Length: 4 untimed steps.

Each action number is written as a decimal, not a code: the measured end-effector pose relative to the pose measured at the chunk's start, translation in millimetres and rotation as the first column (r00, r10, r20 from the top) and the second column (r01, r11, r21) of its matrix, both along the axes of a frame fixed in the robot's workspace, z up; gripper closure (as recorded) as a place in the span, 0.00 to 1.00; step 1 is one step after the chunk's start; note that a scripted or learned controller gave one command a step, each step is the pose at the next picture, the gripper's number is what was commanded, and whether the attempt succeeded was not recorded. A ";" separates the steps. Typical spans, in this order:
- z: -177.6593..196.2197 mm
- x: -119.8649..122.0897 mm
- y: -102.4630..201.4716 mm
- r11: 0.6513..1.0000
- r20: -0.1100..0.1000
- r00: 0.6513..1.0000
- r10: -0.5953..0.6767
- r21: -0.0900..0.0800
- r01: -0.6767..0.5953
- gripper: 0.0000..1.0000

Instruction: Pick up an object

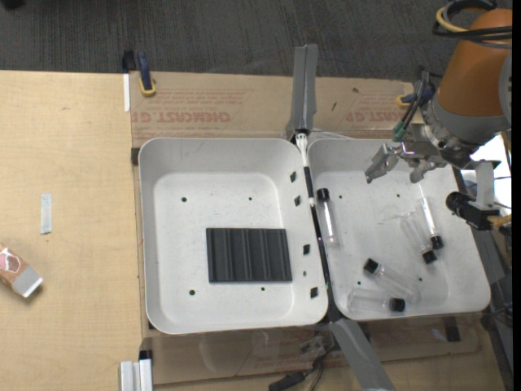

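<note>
Tubes (417, 228) of clear plastic look light and slippery, best held mid-body; the gripper (400, 166) is spread open, holding nothing.

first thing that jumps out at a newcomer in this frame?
Probably the dark ribbed block lying flat in the middle of the left bin, the strongest contrast on the bench. Next, the arm's orange band at upper right, with the hand above the back of the right bin. That bin holds several clear tubes with black caps, one lying along its left wall.
</note>
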<state>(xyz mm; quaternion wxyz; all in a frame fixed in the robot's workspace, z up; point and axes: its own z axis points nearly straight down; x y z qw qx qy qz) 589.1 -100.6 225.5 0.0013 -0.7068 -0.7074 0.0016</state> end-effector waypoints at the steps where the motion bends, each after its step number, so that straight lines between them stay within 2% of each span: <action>1: -67.5 -46.3 -56.1 0.998 0.000 0.998 0.069 0.001 -0.069 0.00; 2: -101.2 -59.3 -121.3 0.984 0.002 0.984 0.177 0.002 -0.177 0.00; 3: -134.6 -28.6 -116.7 0.967 0.005 0.968 0.253 0.007 -0.253 0.00; 4: -134.0 -63.8 -116.7 0.972 0.004 0.972 0.235 0.007 -0.235 0.00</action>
